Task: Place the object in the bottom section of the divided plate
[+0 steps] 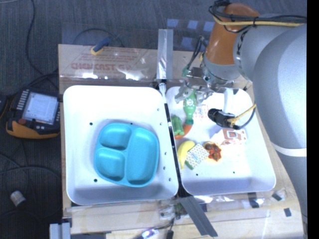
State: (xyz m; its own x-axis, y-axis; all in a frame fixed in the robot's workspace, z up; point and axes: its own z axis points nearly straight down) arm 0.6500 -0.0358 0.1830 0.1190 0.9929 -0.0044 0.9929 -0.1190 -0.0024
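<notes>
A light blue divided plate [127, 153] lies in the left white bin [79, 113], with two small sections on its left and one large section on its right; all hold nothing. My gripper [193, 94] hangs over the far left corner of the right bin [249, 176]. Directly beneath and touching it in the view is a green bottle-like toy [189, 109], with an orange carrot piece [187, 129] at its near end. Whether the toy sits in the gripper is hidden by the wrist.
The right bin also holds a dark green item [177, 126] against the divider, a yellow banana [184, 151], a checkered packet [198, 156], a red-brown object [215, 151] and a red-and-white card [234, 135]. A black fitting with a yellow cable [220, 116] hangs from the wrist.
</notes>
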